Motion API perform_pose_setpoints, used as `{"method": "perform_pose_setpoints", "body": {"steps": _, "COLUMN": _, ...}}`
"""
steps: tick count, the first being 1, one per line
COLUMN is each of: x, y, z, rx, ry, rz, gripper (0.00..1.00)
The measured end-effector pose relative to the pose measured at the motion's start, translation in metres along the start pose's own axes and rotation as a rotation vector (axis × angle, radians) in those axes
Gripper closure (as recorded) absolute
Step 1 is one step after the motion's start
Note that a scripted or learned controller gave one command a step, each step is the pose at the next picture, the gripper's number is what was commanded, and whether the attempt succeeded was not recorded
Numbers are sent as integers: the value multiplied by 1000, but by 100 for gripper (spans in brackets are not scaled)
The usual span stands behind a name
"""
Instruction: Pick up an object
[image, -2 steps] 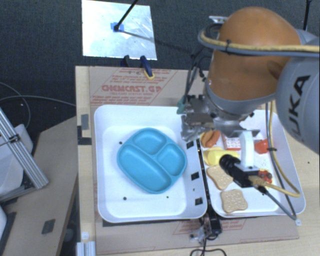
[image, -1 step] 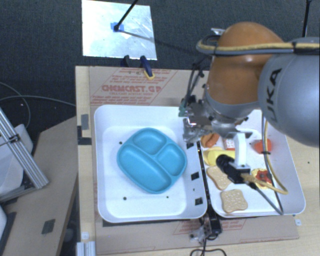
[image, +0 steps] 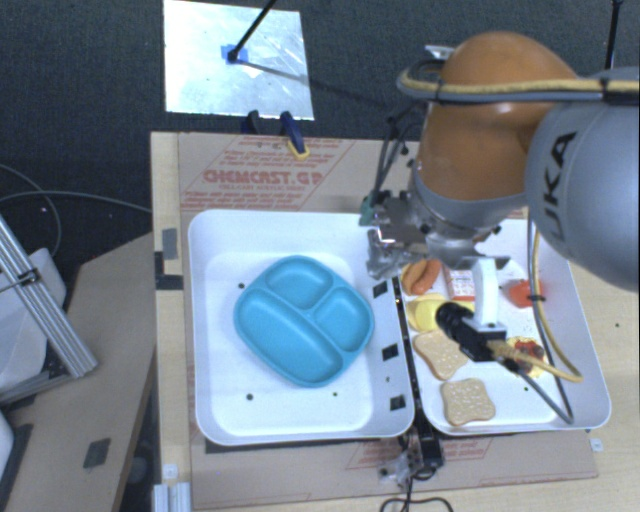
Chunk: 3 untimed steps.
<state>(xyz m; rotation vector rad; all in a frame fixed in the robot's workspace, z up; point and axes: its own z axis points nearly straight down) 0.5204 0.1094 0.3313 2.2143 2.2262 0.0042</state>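
Brown cardboard (image: 265, 170) printed with red lettering covers the bench, and two shallow white bins sit on it side by side, with a silvery sheet (image: 235, 60) lying beyond them on the dark floor. In the left bin (image: 200, 330) a blue divided plate (image: 303, 320) lies flat near the middle, tilted diagonally to the bin's walls.

Toy food is scattered in the right bin (image: 585, 400). An orange sausage-like piece (image: 422, 274) sits by the left wall with a yellow piece (image: 425, 314) just in front of it, then a toast slice (image: 438, 352) and a second toast slice (image: 468, 400) nearest the front rim. A red piece (image: 518, 293) lies further right.

The grey and orange arm (image: 490, 110) reaches in over the right bin. Its gripper (image: 383, 258) hangs low at the divider between the bins, toward their back half. I cannot tell whether it is spread or closed, and nothing is visibly held in it. The orange sausage-like piece lies just to its right, seemingly apart from it, and the blue plate sits near on its left.
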Motion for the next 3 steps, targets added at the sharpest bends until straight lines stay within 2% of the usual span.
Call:
{"method": "perform_pose_setpoints", "body": {"steps": 1, "x": 66, "y": 52, "z": 94, "rx": 3, "ry": 1, "rz": -3, "gripper": 100}}
{"method": "perform_pose_setpoints", "body": {"steps": 2, "x": 67, "y": -5, "z": -22, "rx": -5, "ry": 5, "rz": -1, "gripper": 100}}
{"method": "perform_pose_setpoints", "body": {"steps": 3, "x": 91, "y": -35, "z": 26, "rx": 6, "ry": 0, "rz": -2, "gripper": 100}}
